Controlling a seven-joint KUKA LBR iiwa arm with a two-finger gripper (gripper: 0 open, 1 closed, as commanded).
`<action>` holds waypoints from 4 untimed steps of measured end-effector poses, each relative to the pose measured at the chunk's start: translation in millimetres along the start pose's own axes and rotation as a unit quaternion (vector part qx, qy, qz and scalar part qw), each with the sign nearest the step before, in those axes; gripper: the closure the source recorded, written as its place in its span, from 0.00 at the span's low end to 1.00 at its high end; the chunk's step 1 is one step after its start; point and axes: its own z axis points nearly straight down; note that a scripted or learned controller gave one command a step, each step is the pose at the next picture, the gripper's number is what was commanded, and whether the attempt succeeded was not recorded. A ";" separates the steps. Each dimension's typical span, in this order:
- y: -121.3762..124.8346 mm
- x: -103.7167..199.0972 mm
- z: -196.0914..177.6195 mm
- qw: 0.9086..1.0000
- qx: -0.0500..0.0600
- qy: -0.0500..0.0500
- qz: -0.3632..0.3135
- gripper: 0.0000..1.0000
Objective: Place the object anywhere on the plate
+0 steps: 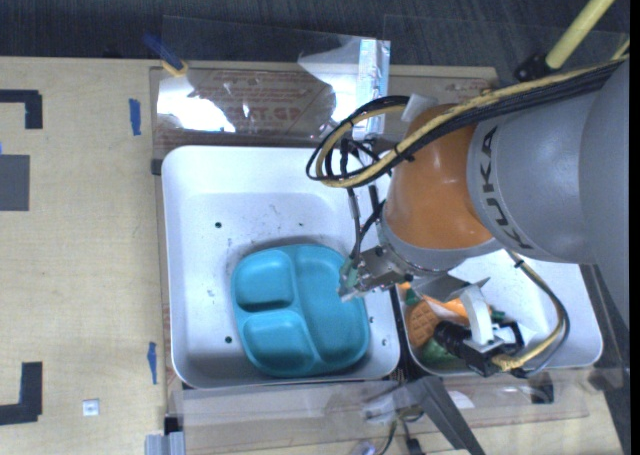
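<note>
The gripper (356, 277) is seen low over the left bin (180, 243), at the right edge of the plate (298, 311), near the wall that is shared with the right bin (585, 343). Its tip is placed just over the plate's rim, beside the large upper-right compartment. How far the gripper is opened cannot be told, because it is small in the view and partly covered by the wrist, and it cannot be told if anything is held in it.

Above the gripper the orange band (435, 193) is seen, and behind it the grey arm (540, 173), which is stretched in from the right and covers much of the right bin. A loop of cables (345, 148) is hung beside the band.

The plate is blue and is divided into three compartments. It is laid flat in the lower part of the left bin, slightly turned, and the blue floors of its compartments are shown.

In the right bin, just beside the shared wall and under the wrist, an orange piece (424, 318) with a grid pattern is laid, and a green piece (436, 348) is touching it from below. Both are partly hidden. Which one is the object of the task cannot be told; both are kept apart from the plate by the wall.

Both bins are set on a wooden bench (80, 243), where blue tape marks (135, 115) are stuck. A clear sheet (260, 93) is laid behind the left bin.
</note>
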 end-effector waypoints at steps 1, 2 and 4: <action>29.8 84.6 -145.6 0.998 -0.003 0.000 -0.061 1.00; 29.3 91.2 14.4 1.000 0.004 -0.001 0.025 1.00; 12.5 35.8 41.9 1.000 0.001 0.000 0.011 1.00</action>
